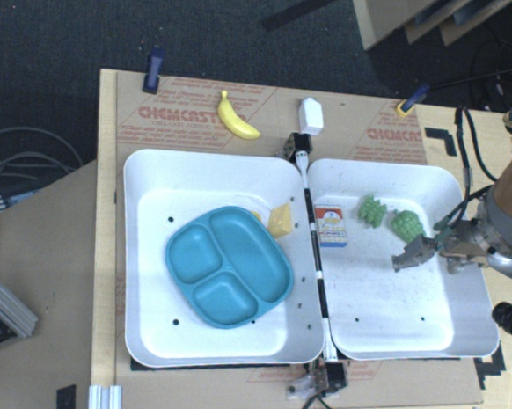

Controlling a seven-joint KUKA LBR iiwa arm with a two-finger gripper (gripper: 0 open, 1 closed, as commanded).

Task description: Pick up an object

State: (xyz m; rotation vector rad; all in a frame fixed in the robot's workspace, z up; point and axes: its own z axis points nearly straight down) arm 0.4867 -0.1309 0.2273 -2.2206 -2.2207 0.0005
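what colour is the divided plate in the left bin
Blue, a light turquoise shade. The divided plate shows clearly in the camera view, lying in the left bin.

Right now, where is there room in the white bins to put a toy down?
Roomiest is the right bin's near half, below the small box, green pieces and gripper. The left bin is crowded: the blue tray covers its middle, a yellow piece beside it, leaving bare edges.

Blue divided plate [227, 265] in left bin [142, 190]; claw [408, 255] over right bin [387, 333].
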